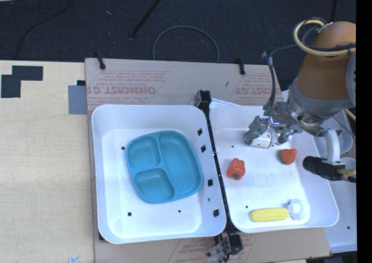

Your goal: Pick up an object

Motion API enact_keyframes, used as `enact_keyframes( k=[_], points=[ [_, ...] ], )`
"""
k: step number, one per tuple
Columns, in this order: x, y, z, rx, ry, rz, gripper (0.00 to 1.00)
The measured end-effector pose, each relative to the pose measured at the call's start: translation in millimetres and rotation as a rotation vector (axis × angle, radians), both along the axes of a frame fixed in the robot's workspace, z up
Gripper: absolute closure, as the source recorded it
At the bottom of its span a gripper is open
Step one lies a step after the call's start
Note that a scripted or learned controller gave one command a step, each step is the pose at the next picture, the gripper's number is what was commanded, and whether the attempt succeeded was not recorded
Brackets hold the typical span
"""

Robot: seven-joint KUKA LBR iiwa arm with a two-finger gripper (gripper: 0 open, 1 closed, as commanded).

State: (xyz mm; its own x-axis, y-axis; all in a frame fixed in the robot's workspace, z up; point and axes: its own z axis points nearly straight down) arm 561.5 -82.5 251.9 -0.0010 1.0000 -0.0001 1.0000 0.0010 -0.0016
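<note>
Two shallow white bins on the bench: a left bin (110, 134) and a right bin (317, 209). One blue three-compartment plate (164, 166) in the left. One orange cup-shaped toy (235, 169), one small red-orange item (287, 156), one yellow corn cob (269, 214) and one small white piece (296, 209) in the right. One arm, one gripper (268, 132).

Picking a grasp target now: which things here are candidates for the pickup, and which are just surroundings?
Candidates, all in the right bin:
- orange cup
- small red item
- yellow corn cob
- small white object

Surroundings:
- blue divided plate in the left bin
- cardboard sheet
</note>
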Motion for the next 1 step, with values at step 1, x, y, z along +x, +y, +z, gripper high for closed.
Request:
enact_keyframes(
  k=[1],
  points=[
    [5.2,-6.0,-48.1,0.001,0.005,-0.001,0.00]
  ],
)
